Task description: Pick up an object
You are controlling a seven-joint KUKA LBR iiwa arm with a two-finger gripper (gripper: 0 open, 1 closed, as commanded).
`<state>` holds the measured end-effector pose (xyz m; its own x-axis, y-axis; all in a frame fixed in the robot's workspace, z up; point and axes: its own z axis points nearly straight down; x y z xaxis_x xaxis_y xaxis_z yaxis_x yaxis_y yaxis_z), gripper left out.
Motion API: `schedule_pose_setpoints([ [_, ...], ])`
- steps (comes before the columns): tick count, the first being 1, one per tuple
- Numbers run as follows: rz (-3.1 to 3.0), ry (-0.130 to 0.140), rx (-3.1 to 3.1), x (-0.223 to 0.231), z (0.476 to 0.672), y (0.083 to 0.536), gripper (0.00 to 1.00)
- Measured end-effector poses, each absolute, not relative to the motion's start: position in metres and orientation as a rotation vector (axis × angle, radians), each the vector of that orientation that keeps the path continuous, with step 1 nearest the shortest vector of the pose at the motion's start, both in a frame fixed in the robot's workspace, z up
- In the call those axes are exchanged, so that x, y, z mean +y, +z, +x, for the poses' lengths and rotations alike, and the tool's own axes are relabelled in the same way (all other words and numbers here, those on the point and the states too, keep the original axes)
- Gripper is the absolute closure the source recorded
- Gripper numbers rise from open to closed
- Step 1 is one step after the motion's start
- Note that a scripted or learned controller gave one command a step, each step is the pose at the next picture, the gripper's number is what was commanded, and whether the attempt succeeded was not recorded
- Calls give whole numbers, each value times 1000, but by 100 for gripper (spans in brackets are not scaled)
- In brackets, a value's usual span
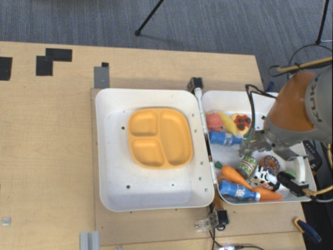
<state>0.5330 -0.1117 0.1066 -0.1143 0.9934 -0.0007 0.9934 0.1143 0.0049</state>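
The claw (250, 149) is low over the right bin (307, 177), at the right of the frame, its tips down among the clutter. Whether it is spread or pressed together cannot be told from this angle; nothing is visibly pinched between its tips.

Step in hand, by judgement: the descent onto a target, with no grasp confirmed. The nearest candidates are the small green-labelled can (247, 165) just below the claw and the blue bottle (225, 138) just to its left. Close by are an orange carrot (234, 175), a second blue bottle (239, 192) along the bin's lower edge, a black-and-white cow toy (265, 178), and, toward the bin's upper part, a pink round item (214, 121), a banana (229, 123) and a red strawberry-like piece (242, 121).

The next move calls for closing on one item only; the pieces touch or overlap, so a slip or a double catch is likely.

The left bin (114, 160) holds a yellow divided plate (158, 138), well apart from the claw. Both bins rest on a pale wooden worktop (47, 150) bearing black markers at upper left. Beyond lies grey carpet (104, 9) with a dark stand leg across it.
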Motion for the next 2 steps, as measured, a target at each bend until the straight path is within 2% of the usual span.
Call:
schedule_pose_setpoints([
  [1, 2088, 5, 2342, -112, 533, 106, 0],
  [2, 1948, 10, 2447, -128, 491, 88, 0],
])
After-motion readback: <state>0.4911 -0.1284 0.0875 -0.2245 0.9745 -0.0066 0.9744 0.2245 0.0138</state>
